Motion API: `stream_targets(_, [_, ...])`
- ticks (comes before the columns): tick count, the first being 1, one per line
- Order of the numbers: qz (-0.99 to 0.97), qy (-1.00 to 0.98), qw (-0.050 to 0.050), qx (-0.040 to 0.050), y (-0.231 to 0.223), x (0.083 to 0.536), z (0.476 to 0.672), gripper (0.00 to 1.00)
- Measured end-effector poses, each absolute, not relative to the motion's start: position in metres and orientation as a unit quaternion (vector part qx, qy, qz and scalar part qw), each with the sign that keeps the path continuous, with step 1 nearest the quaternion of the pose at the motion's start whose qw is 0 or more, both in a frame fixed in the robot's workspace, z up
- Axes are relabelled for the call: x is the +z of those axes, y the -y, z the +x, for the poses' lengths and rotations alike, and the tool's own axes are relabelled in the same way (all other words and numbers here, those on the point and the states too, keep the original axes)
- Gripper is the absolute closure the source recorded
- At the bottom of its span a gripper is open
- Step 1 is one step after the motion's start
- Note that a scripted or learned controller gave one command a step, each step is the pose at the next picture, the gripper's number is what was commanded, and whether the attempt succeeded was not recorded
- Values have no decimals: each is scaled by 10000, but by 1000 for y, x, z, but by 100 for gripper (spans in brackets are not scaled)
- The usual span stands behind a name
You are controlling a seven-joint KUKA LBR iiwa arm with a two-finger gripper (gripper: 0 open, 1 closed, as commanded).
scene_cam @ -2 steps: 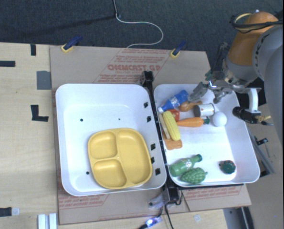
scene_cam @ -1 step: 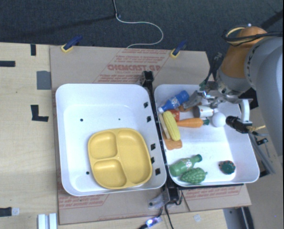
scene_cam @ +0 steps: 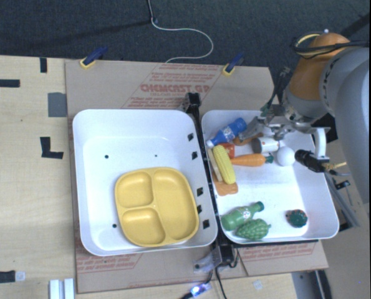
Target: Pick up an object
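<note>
While the arm (scene_cam: pixel 335 73) reaches in at three o'clock, claw (scene_cam: pixel 267 136) low over right bin (scene_cam: pixel 316 198), finger spread indiscernible, carrot (scene_cam: pixel 249 161) just beneath, corn cob (scene_cam: pixel 223 164) at nine o'clock, yellow divided plate (scene_cam: pixel 155 205) in left bin (scene_cam: pixel 110 136).

The bench (scene_cam: pixel 23 167) was pale wood with a few black marks on its left part. A brown cardboard sheet (scene_cam: pixel 173 86) with red lettering lay flat on it, held at its far edge by two blue-and-yellow clamps (scene_cam: pixel 93 56). On the cardboard sat two shallow white bins side by side, touching along their inner edges: the left bin (scene_cam: pixel 91 136) and the right bin (scene_cam: pixel 319 220). A thin white cable (scene_cam: pixel 185 33) curled over the dark floor (scene_cam: pixel 67 11) beyond the far edge.
</note>
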State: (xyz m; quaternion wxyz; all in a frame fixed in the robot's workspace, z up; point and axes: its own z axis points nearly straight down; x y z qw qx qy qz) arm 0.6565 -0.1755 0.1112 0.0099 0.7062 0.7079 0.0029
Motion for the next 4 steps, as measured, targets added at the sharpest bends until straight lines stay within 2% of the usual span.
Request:
stream_targets(1, [7056, -7085, 126, 38, 176, 122, 658, 100])
stream_targets(2, [7065, -7077, 19, 13, 175, 185, 655, 100])
stream_targets(3, [7066, -7076, 15, 10, 175, 227, 656, 100])
stream_targets(4, [7058, -7084, -9, -5, 131, 235, 640, 100])
